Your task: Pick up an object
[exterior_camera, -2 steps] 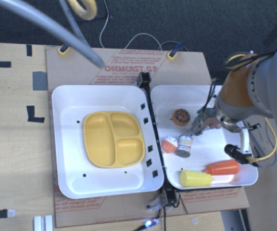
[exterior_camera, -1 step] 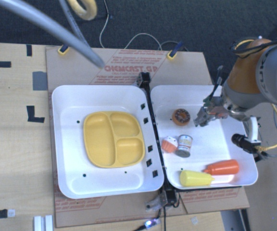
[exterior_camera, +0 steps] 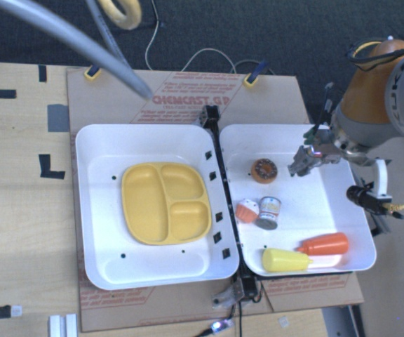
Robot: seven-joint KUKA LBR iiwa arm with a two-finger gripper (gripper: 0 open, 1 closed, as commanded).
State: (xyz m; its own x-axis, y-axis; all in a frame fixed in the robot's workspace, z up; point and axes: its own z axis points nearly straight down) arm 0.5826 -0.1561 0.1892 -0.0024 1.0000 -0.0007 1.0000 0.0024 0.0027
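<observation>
We are looking at the right bin (exterior_camera: 342,188), where the small things are lying. A brown donut (exterior_camera: 264,170) is sitting toward the far side, and it is the thing nearest the tool (exterior_camera: 306,159). Just near of it, a little can (exterior_camera: 269,212) is leaning against a small orange block (exterior_camera: 247,210). At the near edge, a yellow piece (exterior_camera: 285,260) and an orange bottle (exterior_camera: 324,244) are lying side by side.

The tool is hanging just to the right of the donut, not touching it. Nothing is sitting between its tips, and we cannot tell if they are apart or together. We think it is lining up over the donut because that one is sitting alone.

In the left bin (exterior_camera: 90,188), a yellow tray (exterior_camera: 165,202) is lying flat. Both bins are resting on cardboard on the worktop (exterior_camera: 19,188).
</observation>
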